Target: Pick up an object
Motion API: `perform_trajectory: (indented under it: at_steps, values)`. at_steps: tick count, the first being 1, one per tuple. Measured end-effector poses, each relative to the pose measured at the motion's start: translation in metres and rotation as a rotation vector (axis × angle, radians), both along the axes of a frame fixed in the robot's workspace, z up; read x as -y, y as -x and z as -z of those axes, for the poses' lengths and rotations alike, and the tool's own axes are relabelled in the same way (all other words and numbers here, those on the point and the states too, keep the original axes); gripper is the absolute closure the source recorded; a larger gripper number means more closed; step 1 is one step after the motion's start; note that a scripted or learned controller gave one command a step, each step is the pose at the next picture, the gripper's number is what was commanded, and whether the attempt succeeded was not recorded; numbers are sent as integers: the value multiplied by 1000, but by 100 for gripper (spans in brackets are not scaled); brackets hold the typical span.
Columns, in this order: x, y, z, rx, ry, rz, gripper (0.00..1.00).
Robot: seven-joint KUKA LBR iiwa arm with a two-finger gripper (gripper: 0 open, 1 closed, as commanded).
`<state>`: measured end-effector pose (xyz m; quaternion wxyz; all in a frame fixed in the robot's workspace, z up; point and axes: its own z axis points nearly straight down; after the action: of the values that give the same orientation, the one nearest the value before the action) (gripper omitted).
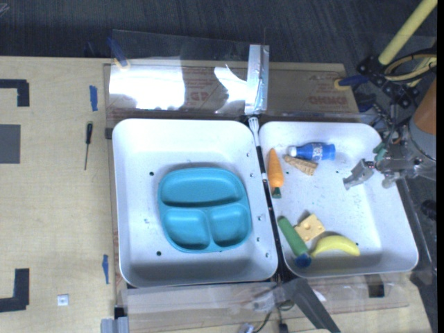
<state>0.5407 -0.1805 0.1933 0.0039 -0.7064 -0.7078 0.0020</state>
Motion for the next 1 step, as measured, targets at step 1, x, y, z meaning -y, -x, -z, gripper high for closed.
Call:
perform_trajectory:
  at_steps: [1]
  values:
    - [45,17,-106,11,5,-156,0]
